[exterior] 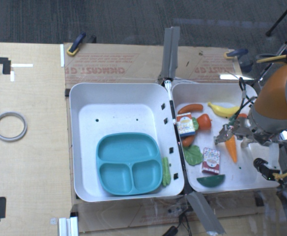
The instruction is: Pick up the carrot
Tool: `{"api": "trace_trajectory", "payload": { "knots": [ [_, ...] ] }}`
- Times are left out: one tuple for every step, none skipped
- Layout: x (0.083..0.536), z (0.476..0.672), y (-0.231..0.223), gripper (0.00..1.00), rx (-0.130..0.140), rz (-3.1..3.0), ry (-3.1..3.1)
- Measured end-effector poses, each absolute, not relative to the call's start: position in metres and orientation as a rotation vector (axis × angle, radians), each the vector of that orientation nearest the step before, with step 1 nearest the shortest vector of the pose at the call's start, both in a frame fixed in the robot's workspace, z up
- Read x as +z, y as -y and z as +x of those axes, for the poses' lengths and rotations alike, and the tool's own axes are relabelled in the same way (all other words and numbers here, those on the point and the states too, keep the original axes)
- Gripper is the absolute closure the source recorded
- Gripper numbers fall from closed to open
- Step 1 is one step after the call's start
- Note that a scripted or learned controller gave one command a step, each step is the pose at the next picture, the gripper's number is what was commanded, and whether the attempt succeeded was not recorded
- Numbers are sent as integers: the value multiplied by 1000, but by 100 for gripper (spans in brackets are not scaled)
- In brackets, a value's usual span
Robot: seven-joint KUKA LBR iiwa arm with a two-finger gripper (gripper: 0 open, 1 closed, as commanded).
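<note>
Fingers [225, 136] beside carrot [231, 149], "CHEMCAST" cardboard [100, 63]

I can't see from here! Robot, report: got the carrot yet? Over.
Pincer at the carrot's top end, grip unclear. Carrot in right bin, tip down. Banana, red box nearby, not blocking.

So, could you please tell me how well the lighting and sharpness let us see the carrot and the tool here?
In the camera view the light is even and soft, with faint shadows and no strong glare on the right bin; the carrot reads clearly as orange, while the tool at its upper end is small, slightly soft, and hard to resolve.
</note>
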State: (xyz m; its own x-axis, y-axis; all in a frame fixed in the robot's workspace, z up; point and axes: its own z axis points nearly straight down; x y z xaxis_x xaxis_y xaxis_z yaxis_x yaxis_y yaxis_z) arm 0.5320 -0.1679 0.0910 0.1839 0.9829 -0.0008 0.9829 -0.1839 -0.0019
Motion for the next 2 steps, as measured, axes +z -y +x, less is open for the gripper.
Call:
{"api": "trace_trajectory", "payload": {
  "knots": [
    [100,532,168,100,4,-2419,2003],
    [199,560,138,100,3,-2414,2010]
  ]
}}
